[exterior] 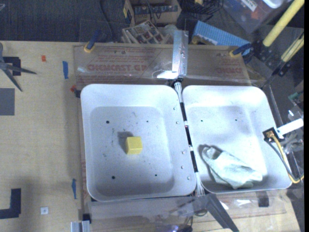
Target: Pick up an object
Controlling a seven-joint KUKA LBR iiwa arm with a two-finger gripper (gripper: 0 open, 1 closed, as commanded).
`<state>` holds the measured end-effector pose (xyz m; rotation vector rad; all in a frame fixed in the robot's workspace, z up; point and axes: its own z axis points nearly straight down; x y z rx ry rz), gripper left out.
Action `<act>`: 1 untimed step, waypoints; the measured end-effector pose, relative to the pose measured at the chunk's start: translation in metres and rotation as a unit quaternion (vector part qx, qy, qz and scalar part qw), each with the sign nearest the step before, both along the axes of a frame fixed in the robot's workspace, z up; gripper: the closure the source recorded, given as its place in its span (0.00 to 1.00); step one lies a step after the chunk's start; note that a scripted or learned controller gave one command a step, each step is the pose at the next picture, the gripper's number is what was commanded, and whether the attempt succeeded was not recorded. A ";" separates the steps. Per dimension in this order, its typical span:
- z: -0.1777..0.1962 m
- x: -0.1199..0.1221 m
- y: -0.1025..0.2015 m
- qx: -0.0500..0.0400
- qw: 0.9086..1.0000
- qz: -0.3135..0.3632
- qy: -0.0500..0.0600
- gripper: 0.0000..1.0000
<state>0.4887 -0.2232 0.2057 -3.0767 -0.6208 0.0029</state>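
Observation:
A small yellow block (134, 145) lies near the middle of the left white bin (96, 100), a little left of centre. A crumpled white cloth (231, 168) with a dark looped edge rests in the front part of the right white bin (251, 100). Both objects lie flat on the bin floors and nothing touches them.
A metal divider strip (187, 139) runs between the two bins. A yellow cable loop (285, 158) and a white tag (289, 127) hang over the right bin's right rim. Clear plastic sheeting (159, 64) lies behind the bins. Wooden bench (38, 144) extends to the left.

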 end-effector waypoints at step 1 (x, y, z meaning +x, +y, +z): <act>-0.034 0.003 -0.001 0.000 0.995 -0.099 0.001 1.00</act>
